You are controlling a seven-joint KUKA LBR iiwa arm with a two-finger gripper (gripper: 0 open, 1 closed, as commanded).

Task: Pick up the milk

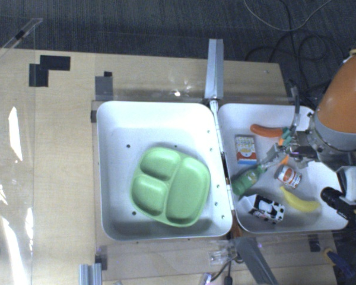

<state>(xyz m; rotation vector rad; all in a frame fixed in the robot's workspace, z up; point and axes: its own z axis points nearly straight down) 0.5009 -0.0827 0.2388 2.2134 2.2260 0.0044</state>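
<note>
A bulky robot arm (344, 108) with a rounded orange band over a grey collar. Beneath the collar, a cluttered metal wrist carries small teal and orange fittings and thin wires. A slim two-finger gripper (272, 157) extends from that wrist, away from the collar.

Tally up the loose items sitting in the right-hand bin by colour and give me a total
Orange: 1, the carrot-like piece
Green: 1, the bottle
Yellow: 1, the banana
Black and white: 1, the milk carton
White and orange: 1, the small box
Silver and red: 1, the can
Total: 6
</note>
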